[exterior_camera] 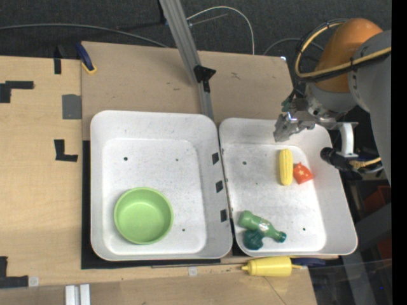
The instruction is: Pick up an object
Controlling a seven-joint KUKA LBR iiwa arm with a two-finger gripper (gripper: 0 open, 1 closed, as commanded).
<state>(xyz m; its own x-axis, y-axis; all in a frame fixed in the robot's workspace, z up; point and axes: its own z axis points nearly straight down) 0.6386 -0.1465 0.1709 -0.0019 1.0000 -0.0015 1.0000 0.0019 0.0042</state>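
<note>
Camera view: gripper [284, 129] above yellow corn [285, 166]; no legible writing.

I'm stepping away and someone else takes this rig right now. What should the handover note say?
Gripper: above the far edge of the right bin, nothing visibly held.
Right bin contents: yellow corn with a red piece touching its right side, just below the gripper; green bottle near the front left corner.
Left bin: green bowl at front left.
Yellow bottle lies on the bench in front of the right bin.
Done: nothing picked yet.
Left: grasp and lift an object; the corn looks nearest.
</note>
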